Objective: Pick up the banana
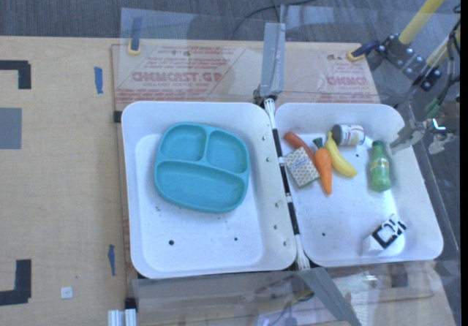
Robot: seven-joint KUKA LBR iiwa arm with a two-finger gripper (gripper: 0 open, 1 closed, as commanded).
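On wooden bench (58, 193), banana (340, 157) in right bin (420, 200) — tool (420, 131) perhaps at rim, grip unclear.

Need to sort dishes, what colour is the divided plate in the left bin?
Light blue; the divided plate shows clearly in the camera view.

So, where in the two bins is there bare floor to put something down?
In the right bin, the middle floor is bare, between the carrot above and the black-and-white object at the lower corner. The top is crowded: banana, can, green bottle, sponge. In the left bin, bare floor lies below the blue plate.
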